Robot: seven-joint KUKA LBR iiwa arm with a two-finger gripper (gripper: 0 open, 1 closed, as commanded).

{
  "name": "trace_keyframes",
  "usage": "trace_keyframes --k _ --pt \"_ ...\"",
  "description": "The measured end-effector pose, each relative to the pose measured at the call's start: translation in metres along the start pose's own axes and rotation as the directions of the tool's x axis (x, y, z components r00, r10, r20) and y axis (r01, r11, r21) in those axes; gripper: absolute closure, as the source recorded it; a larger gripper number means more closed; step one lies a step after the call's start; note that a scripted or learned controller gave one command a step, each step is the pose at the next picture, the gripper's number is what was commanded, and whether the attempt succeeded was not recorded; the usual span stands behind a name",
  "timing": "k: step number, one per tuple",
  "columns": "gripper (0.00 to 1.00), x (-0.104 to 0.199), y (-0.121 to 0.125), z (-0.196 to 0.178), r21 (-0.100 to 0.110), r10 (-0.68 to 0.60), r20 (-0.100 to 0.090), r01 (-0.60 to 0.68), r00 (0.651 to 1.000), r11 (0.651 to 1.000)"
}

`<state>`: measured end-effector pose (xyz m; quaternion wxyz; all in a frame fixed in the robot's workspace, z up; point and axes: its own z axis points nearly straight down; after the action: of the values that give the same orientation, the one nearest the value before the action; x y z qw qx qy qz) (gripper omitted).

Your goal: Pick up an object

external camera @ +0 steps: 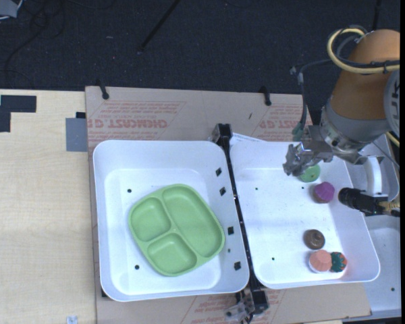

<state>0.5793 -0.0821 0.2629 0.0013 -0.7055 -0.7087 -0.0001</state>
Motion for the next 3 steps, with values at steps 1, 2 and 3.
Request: trace_keyframes --k 1,2,3 --pt "1.00 0.043 0.014 0.017 0.003 0.002 0.001 -0.002 1.000 1.000" --pt "1.00 0.091 0.023 0.013 0.000 0.001 0.001 -0.001 1.000 1.000" --pt "1.00 0.149 0.030 0.020 0.001 0.000 0.001 0.000 1.000 1.000"
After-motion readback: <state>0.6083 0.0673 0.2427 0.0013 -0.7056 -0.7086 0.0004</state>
